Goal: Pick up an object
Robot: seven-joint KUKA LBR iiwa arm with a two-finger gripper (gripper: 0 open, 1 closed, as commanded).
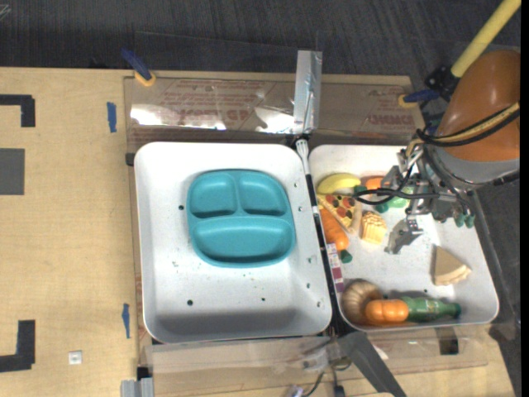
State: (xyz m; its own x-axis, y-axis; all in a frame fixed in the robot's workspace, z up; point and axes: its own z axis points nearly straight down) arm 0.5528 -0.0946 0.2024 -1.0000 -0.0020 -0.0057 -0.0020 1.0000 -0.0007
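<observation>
We see the gripper [405, 236] low over the right bin [483, 284], near its middle, beside a yellow block [374, 227]; we cannot tell its jaw state.

A dark grey carpeted floor [207, 7] ran across the top of the view, with faint lines crossing it. Below it lay the pale tan wooden surface [66, 222], lit evenly and without hard shadows. Black angular markings [21, 110] sat on the surface near the left edge, beside a grey square patch [10, 172], and another black marking [21, 346] lay lower down. Short strips of blue tape [111, 116] were stuck to the wood. A sheet of clear plastic [207, 106] lay flat along the far side, beside an upright silvery strip [307, 89].
</observation>
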